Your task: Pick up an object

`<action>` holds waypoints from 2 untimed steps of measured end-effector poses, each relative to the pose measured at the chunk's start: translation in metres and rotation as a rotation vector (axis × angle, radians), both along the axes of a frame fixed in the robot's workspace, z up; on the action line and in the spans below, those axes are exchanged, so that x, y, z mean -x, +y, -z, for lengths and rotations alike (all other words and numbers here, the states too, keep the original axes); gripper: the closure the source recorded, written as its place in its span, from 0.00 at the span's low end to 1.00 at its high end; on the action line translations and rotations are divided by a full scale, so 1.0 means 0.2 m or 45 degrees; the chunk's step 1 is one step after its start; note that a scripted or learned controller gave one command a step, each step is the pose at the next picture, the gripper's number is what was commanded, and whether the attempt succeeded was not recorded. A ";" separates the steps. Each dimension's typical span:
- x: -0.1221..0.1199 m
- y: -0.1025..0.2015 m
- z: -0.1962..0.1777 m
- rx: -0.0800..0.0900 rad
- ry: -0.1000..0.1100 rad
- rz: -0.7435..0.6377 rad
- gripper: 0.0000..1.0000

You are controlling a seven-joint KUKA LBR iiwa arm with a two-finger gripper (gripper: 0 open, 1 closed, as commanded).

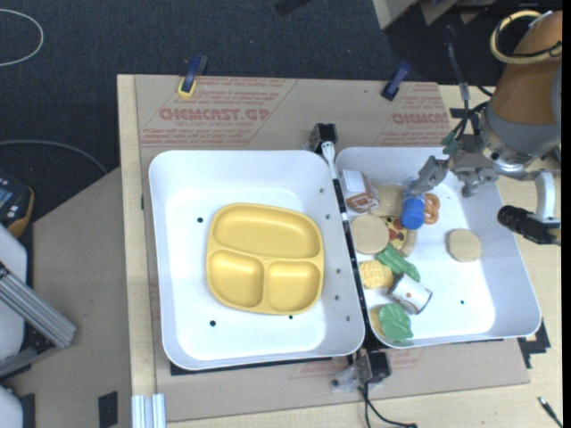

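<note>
The claw (426, 178) is seen above the right bin (500, 301), whether open or closed cannot be told. Just beside it, a blue cylinder (412, 213) stands roughly upright among toy foods.

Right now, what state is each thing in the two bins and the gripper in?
Yellow tray: upright, nothing in its three compartments, left bin.
Blue cup: lying in right bin, below the gripper.
Small can: tipped on its side.
Corn: lying flat.
Round cookie: flat, apart from the pile.
Gripper: holding nothing visible.
</note>
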State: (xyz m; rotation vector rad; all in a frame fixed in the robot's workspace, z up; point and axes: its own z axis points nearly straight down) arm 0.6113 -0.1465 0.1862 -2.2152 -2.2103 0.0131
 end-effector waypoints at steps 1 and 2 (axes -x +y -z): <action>-0.02 0.00 -0.03 0.003 -0.016 -0.003 0.00; -0.02 0.00 0.18 0.001 -0.009 -0.003 0.00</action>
